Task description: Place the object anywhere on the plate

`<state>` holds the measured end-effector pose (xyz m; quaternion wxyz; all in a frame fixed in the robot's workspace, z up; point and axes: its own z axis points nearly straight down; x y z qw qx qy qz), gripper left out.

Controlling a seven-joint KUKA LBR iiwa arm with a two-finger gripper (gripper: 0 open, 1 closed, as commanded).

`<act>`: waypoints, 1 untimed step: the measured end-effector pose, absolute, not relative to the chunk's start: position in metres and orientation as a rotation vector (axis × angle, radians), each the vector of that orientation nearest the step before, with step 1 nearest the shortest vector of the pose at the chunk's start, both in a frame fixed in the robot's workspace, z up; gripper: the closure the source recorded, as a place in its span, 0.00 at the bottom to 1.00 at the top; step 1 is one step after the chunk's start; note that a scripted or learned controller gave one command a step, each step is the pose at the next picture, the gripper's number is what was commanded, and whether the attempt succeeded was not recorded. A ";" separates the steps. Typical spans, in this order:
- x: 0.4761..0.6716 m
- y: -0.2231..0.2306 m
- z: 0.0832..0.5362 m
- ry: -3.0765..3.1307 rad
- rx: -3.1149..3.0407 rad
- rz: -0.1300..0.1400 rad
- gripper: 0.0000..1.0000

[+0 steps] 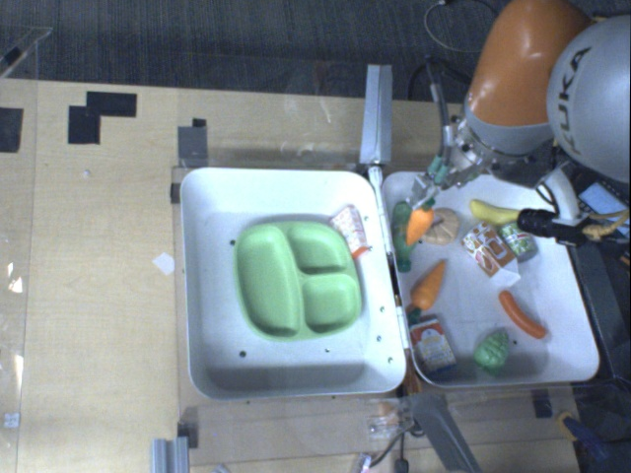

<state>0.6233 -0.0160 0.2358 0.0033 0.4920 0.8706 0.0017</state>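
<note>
A green divided plate (296, 279) lies in the middle of the left bin (212, 353). My gripper (431, 193) hangs over the upper left corner of the right bin (577, 348), under the orange-banded wrist. Directly below its tip is a small orange piece (419, 225), with a green item (401, 223) on its left and a tan round item (446, 228) on its right. I cannot tell whether the gripper touches the orange piece. A red and white packet (348, 229) rests in the left bin, against the plate's upper right corner.
The right bin also holds a banana (493, 211), a printed snack packet (496, 247), a carrot (429, 284), a sausage (523, 315), a green broccoli-like toy (492, 349) and a small box (434, 349). A metal divider (375, 116) runs between the bins.
</note>
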 end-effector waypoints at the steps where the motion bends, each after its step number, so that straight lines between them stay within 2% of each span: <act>1: 0.648 -0.023 0.213 2.846 1.313 0.006 1.00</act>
